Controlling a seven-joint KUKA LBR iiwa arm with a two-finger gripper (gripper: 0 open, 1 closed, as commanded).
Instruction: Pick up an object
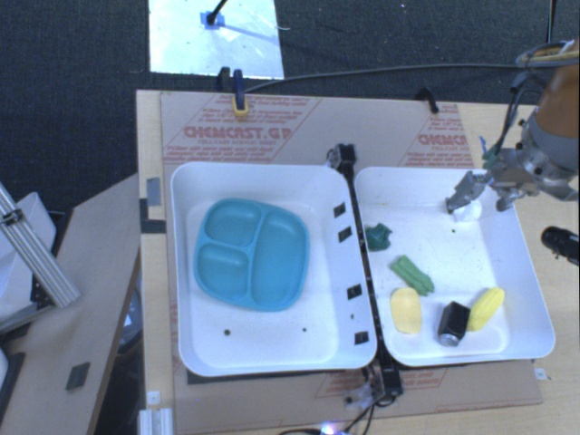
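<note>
The right bin (526,270) holds several small things. A small white object (468,212) lies near its far edge. Also in it are a dark green piece (378,236), a light green piece (412,275), a pale yellow block (406,311), a black can (453,323) and a yellow corn-like piece (487,306). My gripper (482,198) hangs over the bin's far right part, open, with its fingers spread. The left fingertip (459,198) is right above the white object. Nothing sits between the fingers.
A blue divided plate (252,254) lies in the left bin (195,333). A black divider with clips (355,261) runs between the bins. The grey arm with its orange band (553,107) comes in from the right. A metal rail (36,252) stands at the far left.
</note>
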